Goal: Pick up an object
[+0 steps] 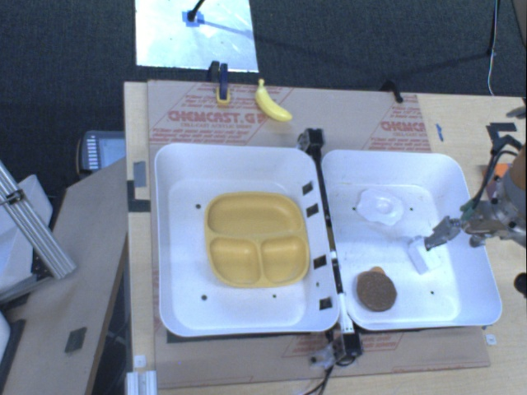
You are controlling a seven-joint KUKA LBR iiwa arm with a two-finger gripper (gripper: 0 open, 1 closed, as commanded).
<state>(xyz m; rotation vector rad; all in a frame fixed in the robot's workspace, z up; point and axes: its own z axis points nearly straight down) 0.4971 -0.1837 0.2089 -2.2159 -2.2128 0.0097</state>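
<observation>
In the right bin [461, 179] lie three things: a clear crumpled plastic piece [383, 206] near the middle, a round brown disc [376, 290] toward the front, and a small white block [418, 258] between them, to the right. My gripper [435, 237] reaches in from the right edge and hangs low over the bin floor, just above and to the right of the white block. Nothing shows as held in it. The left bin [177, 220] holds a yellow divided plate [251, 237].
A yellow toy banana [272, 105] and a yellow clamp [222, 89] lie on the cardboard behind the bins. A black divider strip [321, 220] runs between the two bins. A shiny metal sheet [198, 23] lies on the floor at the back.
</observation>
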